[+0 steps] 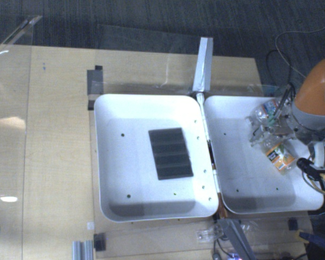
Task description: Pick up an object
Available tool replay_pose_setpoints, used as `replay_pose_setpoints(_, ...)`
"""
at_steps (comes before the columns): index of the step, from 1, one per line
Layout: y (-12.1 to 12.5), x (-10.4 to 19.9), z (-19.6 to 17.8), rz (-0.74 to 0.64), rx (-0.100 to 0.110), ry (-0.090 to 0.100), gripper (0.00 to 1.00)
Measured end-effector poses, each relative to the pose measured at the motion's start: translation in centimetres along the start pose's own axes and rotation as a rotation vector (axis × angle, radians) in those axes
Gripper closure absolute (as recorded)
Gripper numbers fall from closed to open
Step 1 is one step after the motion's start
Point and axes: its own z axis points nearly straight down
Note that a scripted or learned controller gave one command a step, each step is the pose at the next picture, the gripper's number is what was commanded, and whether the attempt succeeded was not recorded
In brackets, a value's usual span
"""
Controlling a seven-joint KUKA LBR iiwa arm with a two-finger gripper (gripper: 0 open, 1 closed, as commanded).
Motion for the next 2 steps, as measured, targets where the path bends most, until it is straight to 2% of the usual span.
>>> replay_pose_setpoints(1,4.5,0.2,0.4,-0.252,0.02,0.004,0.0)
replay_pose_setpoints(2,4.6,0.1,-0.8,-0.254,0.02,0.001,1.0)
